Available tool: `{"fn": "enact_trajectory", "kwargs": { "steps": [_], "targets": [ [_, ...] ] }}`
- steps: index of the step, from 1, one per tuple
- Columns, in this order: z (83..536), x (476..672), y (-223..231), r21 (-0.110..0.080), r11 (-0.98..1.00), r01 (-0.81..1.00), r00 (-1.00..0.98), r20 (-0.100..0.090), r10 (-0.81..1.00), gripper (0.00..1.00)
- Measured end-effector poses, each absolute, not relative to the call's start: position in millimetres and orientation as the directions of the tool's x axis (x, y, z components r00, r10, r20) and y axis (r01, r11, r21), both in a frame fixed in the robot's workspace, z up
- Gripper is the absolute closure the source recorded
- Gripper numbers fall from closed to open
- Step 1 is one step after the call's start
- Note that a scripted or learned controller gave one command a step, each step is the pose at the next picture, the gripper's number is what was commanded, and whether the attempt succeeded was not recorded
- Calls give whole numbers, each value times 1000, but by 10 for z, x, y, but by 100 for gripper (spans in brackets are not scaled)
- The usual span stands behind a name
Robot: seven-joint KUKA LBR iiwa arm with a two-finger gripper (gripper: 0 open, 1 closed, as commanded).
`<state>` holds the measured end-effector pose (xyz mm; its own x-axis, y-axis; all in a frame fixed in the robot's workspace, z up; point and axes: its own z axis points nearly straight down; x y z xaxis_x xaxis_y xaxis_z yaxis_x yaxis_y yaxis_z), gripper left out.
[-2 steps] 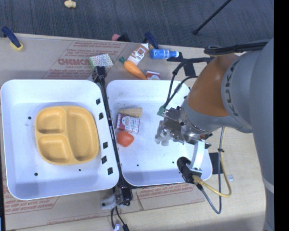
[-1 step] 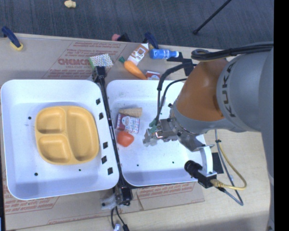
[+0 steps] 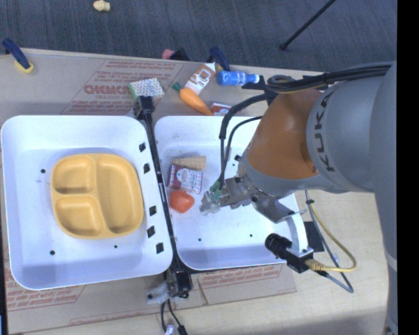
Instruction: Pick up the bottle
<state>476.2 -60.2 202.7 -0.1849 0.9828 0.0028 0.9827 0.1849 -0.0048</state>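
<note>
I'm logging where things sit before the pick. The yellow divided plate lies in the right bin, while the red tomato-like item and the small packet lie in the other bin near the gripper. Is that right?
Not quite. The camera view shows the yellow divided plate in the left bin, not the right. The red tomato-like item and the small packet lie in the right bin, near the gripper.

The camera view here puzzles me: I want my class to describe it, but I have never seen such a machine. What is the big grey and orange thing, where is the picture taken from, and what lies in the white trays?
The picture is taken from one fixed camera above the bench, looking down at a slant. The grey and orange thing is a robot arm reaching in from the right. Its tool hangs low over the right bin; whether it grips anything cannot be told. That bin holds a red tomato-like item, a small red packet and a tan wedge. The left bin holds a yellow divided plate. Behind the bins, on the cardboard, lie a blue bottle and an orange carrot-like toy.
</note>
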Motion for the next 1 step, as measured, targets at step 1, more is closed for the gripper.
{"fn": "enact_trajectory", "kwargs": {
  "steps": [1],
  "targets": [
    [2152,4766,-193,-2,379,925,-379,1,926,100]
  ]
}}
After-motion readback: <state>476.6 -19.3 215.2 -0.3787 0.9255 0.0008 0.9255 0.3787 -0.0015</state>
